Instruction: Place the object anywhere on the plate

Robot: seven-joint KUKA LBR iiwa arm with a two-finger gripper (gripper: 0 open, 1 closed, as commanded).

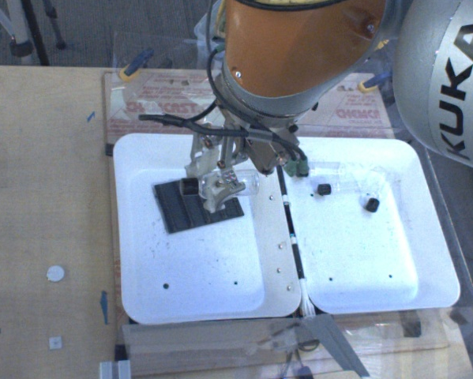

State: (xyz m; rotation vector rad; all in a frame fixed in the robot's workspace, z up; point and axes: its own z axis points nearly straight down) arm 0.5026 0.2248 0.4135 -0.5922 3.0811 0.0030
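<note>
Plate [177, 205]: dark, flat, in left bin [141, 275]. Tool [219, 189]: directly over plate's right part; finger state cannot tell. Two small black objects [324, 189] [372, 204]: right bin [394, 283], well right of plate.

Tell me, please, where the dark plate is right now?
The dark plate lies flat in the left bin, in its upper middle part, directly beneath the gripper and left of the divider between the two bins.
</note>
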